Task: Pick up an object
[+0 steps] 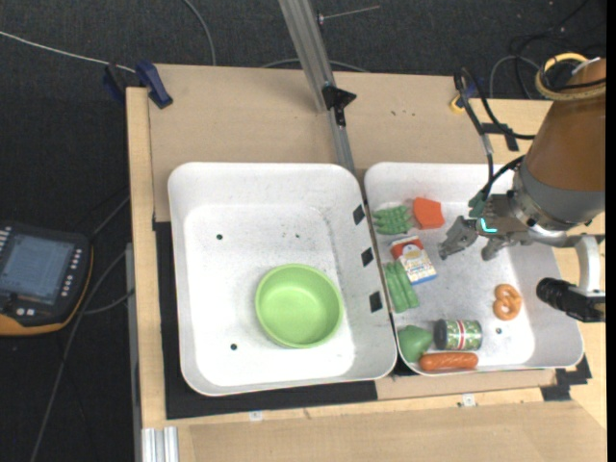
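Note:
My gripper (475, 245) hangs over the middle of the right bin (539, 352), open, its two dark fingers (454, 243) spread with nothing between them. An orange block (427, 212) lies just up and left of it. A red and white carton (415, 261) lies to its left. Below and right of the gripper rests an orange pretzel (506, 301). Along the bin's near edge are a green-labelled can (458, 334), a green rounded piece (414, 341) and a red-orange sausage shape (449, 361).
Two green ribbed pieces (390, 220) (400, 287) lie by the right bin's left wall. The left bin (207, 195) holds a light green bowl (299, 304). A metal post (306, 37) rises behind the bins. A handheld pendant (38, 275) sits far left.

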Available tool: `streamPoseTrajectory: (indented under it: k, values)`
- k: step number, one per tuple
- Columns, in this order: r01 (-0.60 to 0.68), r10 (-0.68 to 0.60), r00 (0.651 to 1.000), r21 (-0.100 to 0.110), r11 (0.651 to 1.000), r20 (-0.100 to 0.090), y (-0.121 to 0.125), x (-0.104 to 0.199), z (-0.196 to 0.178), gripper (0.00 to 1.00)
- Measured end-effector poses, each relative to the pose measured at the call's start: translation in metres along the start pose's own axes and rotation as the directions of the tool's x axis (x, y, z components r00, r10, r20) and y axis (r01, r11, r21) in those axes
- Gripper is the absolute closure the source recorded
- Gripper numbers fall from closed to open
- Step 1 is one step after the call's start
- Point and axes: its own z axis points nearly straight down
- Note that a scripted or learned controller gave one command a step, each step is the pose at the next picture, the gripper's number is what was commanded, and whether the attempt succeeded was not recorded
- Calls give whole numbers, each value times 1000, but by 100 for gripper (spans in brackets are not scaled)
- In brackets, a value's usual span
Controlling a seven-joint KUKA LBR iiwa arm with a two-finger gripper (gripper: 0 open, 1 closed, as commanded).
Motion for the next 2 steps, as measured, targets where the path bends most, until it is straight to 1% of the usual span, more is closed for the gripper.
streamPoseTrajectory:
  k: [1,2]
  values:
    - [0,0,1000,0,1000,0,0,0,0,0]
    - [0,0,1000,5,1000,0,-10,-1,56,0]
